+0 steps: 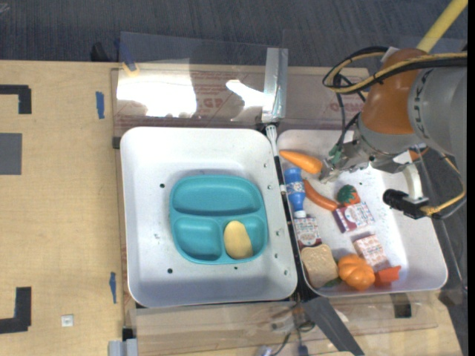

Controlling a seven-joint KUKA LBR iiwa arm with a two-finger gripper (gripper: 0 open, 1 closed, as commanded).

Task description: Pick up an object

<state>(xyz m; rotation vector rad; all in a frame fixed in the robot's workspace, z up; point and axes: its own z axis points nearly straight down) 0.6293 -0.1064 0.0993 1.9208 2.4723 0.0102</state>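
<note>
The right bin holds several small items. An orange carrot lies at its upper left, with a blue bottle below it and a second orange piece to the right. My gripper hangs low over the bin, just off the carrot's right end and above a small green and red item. Nothing is visibly held. The grey arm with its orange band comes in from the upper right.
Lower in the right bin lie two snack packets, a labelled tube, a bread slice and an orange fruit. The left bin holds a teal divided tray with a yellow potato.
</note>
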